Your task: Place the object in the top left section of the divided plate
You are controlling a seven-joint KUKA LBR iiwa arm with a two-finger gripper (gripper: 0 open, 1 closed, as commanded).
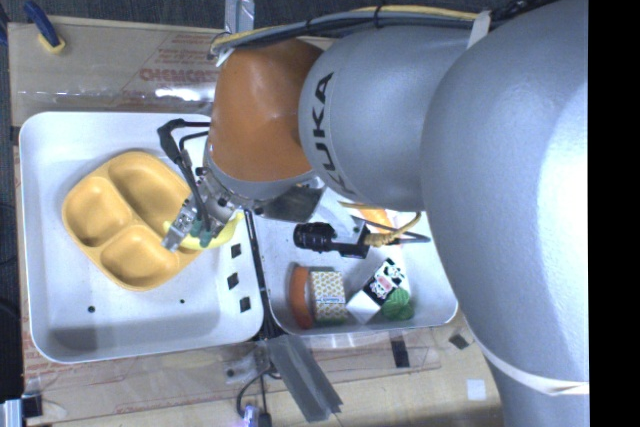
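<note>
A yellow divided plate [125, 215] with three sections lies in the left white bin [60, 325]. My gripper [190, 227] hangs over the plate's right rim, beside the lower right section, under the orange wrist band. A small teal-green thing [206, 237] shows right at the gripper's tip, and I cannot tell whether it is held. A bit of pale yellow [230, 227] peeks out just right of it, partly hidden by the wrist. The plate's top left section [92, 215] holds nothing.
The right bin [440, 315] holds a red-brown can with a patterned label [318, 295], a black-and-white cow-print box [384, 281] and a green thing [400, 305]. The arm covers most of that bin. The bins' shared wall [255, 275] runs just right of the gripper.
</note>
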